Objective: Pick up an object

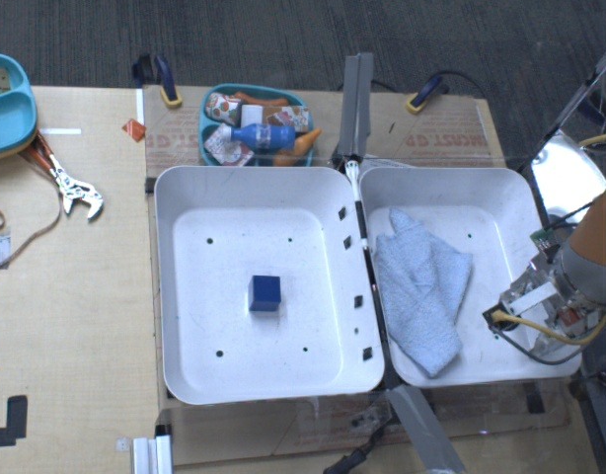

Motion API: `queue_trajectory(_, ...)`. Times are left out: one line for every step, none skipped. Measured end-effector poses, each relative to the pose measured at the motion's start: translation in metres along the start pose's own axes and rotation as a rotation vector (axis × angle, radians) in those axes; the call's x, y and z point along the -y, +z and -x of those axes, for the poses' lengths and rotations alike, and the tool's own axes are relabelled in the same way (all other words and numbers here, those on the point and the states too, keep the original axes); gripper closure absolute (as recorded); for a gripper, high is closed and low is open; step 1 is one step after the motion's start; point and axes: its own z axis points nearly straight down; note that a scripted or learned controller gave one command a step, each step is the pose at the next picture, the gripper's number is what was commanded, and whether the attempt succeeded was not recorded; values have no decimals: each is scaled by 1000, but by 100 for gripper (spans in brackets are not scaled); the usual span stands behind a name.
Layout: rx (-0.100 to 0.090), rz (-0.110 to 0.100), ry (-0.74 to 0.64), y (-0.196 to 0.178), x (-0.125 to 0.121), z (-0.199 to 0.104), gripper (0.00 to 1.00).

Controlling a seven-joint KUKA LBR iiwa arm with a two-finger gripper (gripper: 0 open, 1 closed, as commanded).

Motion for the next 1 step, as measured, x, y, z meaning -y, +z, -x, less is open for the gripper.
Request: queue_trajectory(7,15,139,-110,22,-5,0)
